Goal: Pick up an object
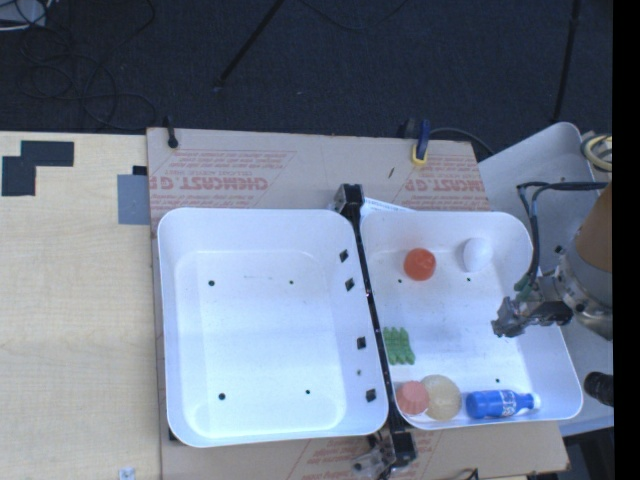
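You've got the gripper (508,324) low over the right bin (545,258), whether its jaws are released or clenched I cannot tell, with the blue bottle (498,403) loose just below them, probably the nearest pick.

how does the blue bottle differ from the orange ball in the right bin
The blue bottle is long and lies on its side; the orange ball is round. The bottle sits at the bin's near edge, beside a yellowish ball; the orange ball sits apart toward the far side. Both lie in the right bin.
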You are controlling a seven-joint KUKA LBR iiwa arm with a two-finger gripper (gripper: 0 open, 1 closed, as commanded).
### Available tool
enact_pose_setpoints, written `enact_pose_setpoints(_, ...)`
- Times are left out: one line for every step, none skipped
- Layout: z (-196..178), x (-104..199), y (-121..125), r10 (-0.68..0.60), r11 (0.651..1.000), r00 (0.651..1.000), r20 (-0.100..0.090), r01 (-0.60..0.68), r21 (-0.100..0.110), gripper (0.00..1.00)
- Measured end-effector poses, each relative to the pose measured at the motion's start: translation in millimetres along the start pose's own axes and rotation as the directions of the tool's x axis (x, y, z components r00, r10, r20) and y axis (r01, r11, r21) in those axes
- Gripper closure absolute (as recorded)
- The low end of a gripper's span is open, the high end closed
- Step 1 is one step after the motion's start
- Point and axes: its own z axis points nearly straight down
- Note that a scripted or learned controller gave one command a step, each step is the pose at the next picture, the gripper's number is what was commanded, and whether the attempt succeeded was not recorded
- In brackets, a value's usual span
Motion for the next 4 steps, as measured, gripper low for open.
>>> enact_pose_setpoints(-8.3, -4.0, -0.1, 0.001, 1.0, 1.0, 0.0, -0.001, 0.001, 1.0)
enact_pose_setpoints(-14.1, 0.4, 0.2, -0.001, 1.0, 1.0, 0.0, 0.001, 0.0, 1.0)
enact_pose_setpoints(-3.5, -3.5, -0.7, 0.002, 1.0, 1.0, -0.001, -0.002, 0.004, 1.0)
enact_pose_setpoints(-0.5, -12.3, -0.7, 0.002, 1.0, 1.0, 0.0, -0.002, 0.003, 1.0)
